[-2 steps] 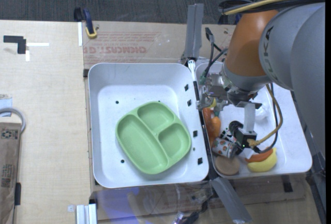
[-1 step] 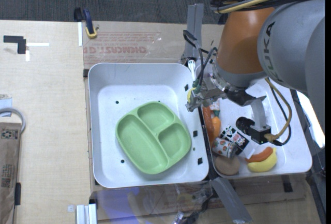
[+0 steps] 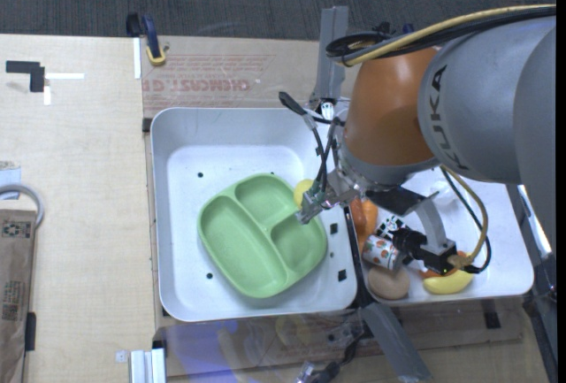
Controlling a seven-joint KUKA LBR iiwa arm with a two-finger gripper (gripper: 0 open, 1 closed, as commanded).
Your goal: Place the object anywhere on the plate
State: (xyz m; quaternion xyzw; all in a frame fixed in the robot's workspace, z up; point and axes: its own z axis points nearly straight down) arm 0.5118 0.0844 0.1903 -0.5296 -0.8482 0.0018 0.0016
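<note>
A small yellow object (image 3: 303, 189) sits just off the plate's upper right rim, partly hidden by the claw (image 3: 309, 209), which hangs over that rim. Whether the claw is spread or pinching anything: cannot tell, the tip is too small and cluttered to read.

The plate (image 3: 256, 240) is one, pale green, with three compartments; it lies flat in the left bin (image 3: 177, 195), toward the bin's right half. Small dark dots mark the bin floor.

Right bin (image 3: 522, 279): largely covered by the arm (image 3: 469, 98). Visible at its near edge are four items: one orange piece (image 3: 363, 215), one small printed carton or can (image 3: 382, 248) with red and white graphics (text unreadable), one tan rounded item (image 3: 389, 284), and one yellow banana-like item (image 3: 447, 282).

Writing: "KUKA" on the grey arm casing, seen sideways. Reddish printed lettering on the cardboard sheet (image 3: 217, 76) behind the left bin, upside down and not legible.

Worktop (image 3: 71, 178): light wood. One brown paper bag (image 3: 16, 271) at the left edge carries a recycling-type mark. One blue and yellow clamp (image 3: 150, 41) grips the board's far edge.
</note>
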